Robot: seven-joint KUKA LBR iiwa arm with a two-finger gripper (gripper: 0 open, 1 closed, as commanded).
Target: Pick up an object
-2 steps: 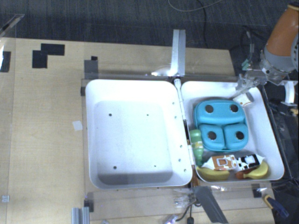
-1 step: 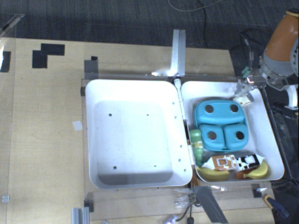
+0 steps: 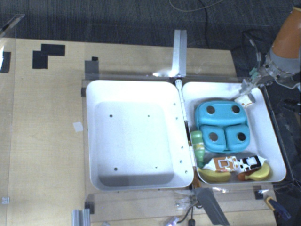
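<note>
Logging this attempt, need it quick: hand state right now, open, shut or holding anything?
Hand: cannot be told from this view. It sits over the far right corner of the right bin, above the blue tray; nothing is visibly gripped.

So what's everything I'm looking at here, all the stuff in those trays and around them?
left bin: one, white, left half of the bench
right bin: one, white, beside it on the right
blue block: one, light blue with dark holes, middle of right bin
green item: one, green, at the block's left edge
banana: one, yellow, right bin's near edge
small packet: one, orange, white and black, on the banana
cable: one, white, floor beyond the bench
arm: one, grey with orange band, upper right
end effector: one, over right bin's far corner
</note>
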